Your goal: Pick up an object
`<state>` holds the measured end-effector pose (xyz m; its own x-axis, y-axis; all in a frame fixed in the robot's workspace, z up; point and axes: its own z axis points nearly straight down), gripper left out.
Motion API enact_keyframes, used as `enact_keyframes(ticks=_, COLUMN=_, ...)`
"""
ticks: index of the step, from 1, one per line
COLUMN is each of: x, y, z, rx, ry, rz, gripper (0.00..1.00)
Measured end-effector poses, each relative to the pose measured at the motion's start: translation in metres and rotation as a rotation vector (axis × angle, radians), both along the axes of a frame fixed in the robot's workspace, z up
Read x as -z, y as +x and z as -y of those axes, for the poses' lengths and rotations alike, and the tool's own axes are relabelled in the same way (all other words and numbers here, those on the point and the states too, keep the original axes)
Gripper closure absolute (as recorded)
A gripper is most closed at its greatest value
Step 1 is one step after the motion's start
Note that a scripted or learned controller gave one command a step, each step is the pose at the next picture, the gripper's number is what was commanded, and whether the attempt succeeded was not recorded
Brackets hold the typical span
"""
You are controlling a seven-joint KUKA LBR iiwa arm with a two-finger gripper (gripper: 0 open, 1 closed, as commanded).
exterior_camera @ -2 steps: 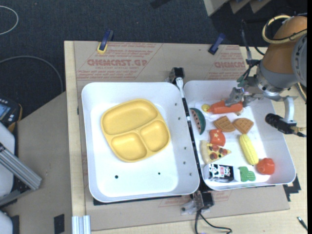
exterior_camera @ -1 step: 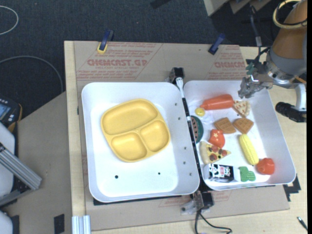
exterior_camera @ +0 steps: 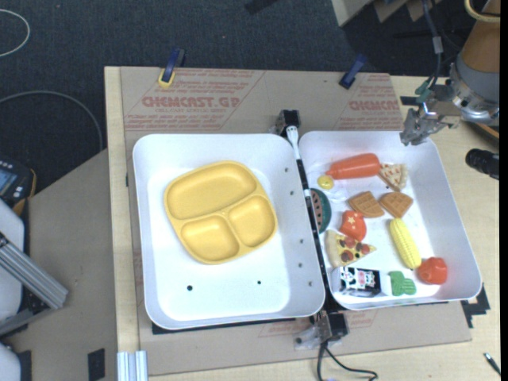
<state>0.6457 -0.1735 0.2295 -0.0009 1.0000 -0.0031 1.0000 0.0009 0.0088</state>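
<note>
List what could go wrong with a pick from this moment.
1. The toys in the right bin lie crowded: the waffle pieces touch, and the strawberry sits against the pizza slice. A grasp may catch two things or push neighbours aside.
2. The gripper hangs at the bin's far rim, so a straight descent might strike the rim.
3. The corn cob and hot dog are rounded and may slip out.

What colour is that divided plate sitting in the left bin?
Yellow all over; the divided plate shows plainly in the camera view.
</note>
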Motion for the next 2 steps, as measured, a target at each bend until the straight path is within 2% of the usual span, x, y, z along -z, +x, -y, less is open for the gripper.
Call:
enact_keyframes(ticks=1, x=0.009, y=-0.013, z=-0.045, rx=-0.003, ry=0.005, rz=-0.011, gripper=1.0)
enact_keyframes(ticks=2, x=0.005, y=-0.041, z=-0.102, rx=-0.005, ry=0.006, rz=-0.012, gripper=1.0)
